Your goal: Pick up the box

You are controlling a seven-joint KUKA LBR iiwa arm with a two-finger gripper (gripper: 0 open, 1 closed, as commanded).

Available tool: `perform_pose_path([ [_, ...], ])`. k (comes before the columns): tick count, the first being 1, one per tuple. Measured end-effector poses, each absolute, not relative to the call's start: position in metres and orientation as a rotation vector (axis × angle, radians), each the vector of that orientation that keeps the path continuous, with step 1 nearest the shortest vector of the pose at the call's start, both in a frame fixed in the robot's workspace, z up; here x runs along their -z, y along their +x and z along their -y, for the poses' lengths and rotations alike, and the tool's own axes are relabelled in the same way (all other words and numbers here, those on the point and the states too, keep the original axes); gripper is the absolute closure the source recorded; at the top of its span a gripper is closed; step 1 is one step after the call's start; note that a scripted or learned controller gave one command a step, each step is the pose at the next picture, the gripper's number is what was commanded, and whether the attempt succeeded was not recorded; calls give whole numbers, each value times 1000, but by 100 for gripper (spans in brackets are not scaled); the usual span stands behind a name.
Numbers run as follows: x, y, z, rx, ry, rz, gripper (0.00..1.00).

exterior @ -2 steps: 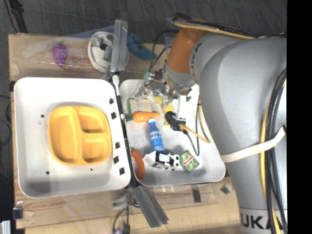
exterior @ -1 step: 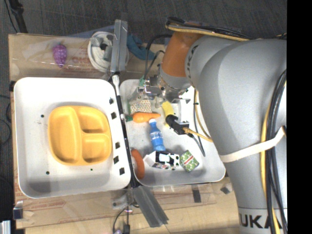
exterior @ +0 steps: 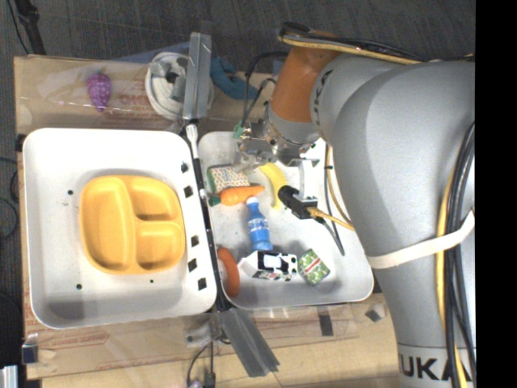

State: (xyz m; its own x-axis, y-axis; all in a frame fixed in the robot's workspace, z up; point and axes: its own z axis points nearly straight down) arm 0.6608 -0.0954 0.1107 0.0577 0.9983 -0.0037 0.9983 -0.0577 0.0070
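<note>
Two white bins (exterior: 48,217); one yellow tray (exterior: 133,221); one carrot (exterior: 238,195); one blue bottle (exterior: 258,226); two small cartons (exterior: 275,265).

My arm (exterior: 380,128) is grey with an orange band. A yellow tray (exterior: 133,221) sits in the white left bin (exterior: 48,297). The right bin (exterior: 355,285) holds a black-and-white box (exterior: 272,266), a blue bottle (exterior: 258,225), an orange carrot (exterior: 237,195).

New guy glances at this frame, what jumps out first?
The big grey arm with its orange band fills the right side, its wrist bent down over the far end of the right bin. Next, the bright yellow divided tray sits alone in the left bin. Then the right bin's clutter: a carrot, a blue bottle, a black-and-white box and a small green carton beside it.
</note>
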Motion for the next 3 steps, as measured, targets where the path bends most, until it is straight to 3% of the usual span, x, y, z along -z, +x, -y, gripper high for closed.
perform_pose_path([
  [1,-111,661,95,-3,2279,-2151,0],
  [2,-98,659,98,-3,2369,-2062,0],
  [3,-110,660,97,-8,2363,-2067,100],
])
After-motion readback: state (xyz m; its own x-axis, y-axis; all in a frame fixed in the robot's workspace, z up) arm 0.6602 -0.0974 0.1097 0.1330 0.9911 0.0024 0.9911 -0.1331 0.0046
